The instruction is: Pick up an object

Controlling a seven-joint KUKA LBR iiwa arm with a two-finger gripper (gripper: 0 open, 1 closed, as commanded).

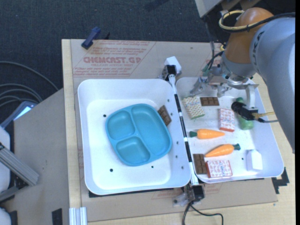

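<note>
Grey arm is reached in from right — two-finger gripper (212, 81) is hung over right white bin's (269, 146) far end; opening cannot be told.

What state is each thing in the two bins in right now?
Blue plate: flat in the left bin, compartments bare.
Two carrots: lying on their sides in the right bin.
Chocolate bar: flat, near the arm.
White block: resting by the right bin's near corner.
Pincer: over the right bin's far end.
</note>
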